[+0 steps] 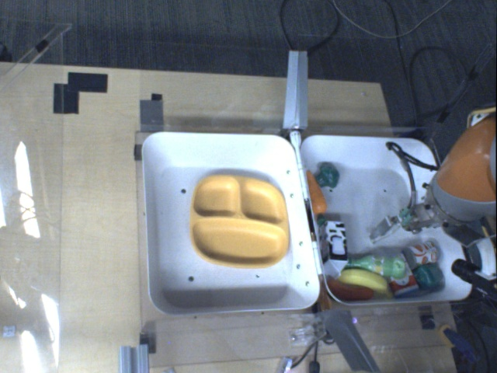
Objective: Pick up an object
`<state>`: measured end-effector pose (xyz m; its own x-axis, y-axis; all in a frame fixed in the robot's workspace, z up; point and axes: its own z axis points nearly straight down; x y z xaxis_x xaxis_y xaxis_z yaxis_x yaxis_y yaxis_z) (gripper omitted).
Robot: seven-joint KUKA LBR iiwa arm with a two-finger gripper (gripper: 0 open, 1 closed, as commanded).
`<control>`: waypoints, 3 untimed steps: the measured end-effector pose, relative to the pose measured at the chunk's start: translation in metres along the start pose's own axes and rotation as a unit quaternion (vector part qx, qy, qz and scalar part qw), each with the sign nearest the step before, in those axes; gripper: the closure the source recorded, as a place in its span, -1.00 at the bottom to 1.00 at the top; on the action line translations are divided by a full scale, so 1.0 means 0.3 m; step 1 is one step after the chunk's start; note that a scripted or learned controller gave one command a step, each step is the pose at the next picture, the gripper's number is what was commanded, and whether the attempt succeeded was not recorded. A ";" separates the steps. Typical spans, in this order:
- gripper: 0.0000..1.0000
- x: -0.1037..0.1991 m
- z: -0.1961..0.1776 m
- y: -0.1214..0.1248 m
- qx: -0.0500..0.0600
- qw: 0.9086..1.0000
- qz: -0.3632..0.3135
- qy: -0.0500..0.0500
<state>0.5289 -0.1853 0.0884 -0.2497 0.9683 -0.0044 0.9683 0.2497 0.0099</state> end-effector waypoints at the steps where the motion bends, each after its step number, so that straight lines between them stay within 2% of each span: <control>1: -1.00 -0.047 -0.001 -0.095 -0.001 1.000 -0.022 -0.001; 2: -1.00 0.053 -0.106 0.047 0.003 1.000 0.013 0.001; 3: -1.00 0.051 -0.018 0.204 0.003 1.000 -0.013 0.001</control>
<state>0.5842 -0.1553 0.0944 -0.2743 0.9616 -0.0021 0.9616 0.2743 0.0037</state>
